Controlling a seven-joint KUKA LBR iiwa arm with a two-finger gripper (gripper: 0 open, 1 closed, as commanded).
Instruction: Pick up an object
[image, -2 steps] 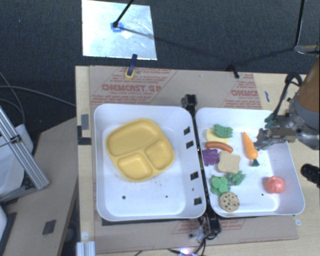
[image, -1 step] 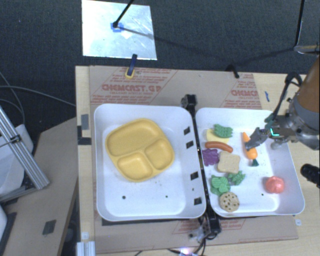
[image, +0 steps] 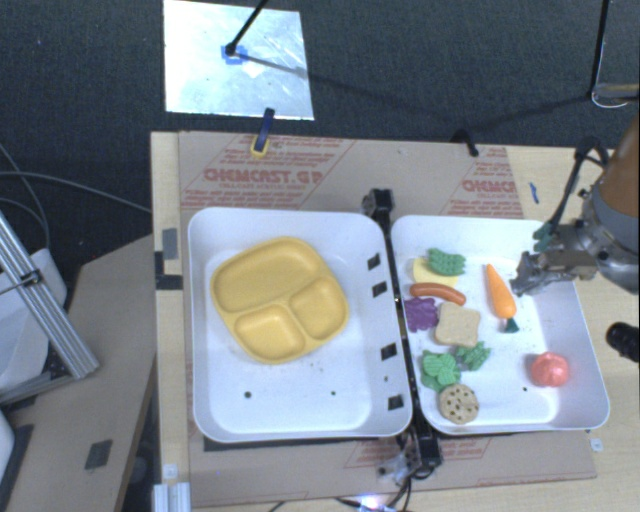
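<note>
Carrot (image: 499, 290) at right of frame, gripper (image: 528, 277) just beside it.
Approach step; jaw state unclear; you must descend onto it next.

The arm comes in from three o'clock, its grey body and a sliver of orange band showing at the edge of the view. The wrist angles toward nine o'clock and slightly down. The gripper (image: 527, 272) hangs low at the end of it, dark metal hardware pointing toward nine o'clock, cables trailing back toward the wrist.
</note>
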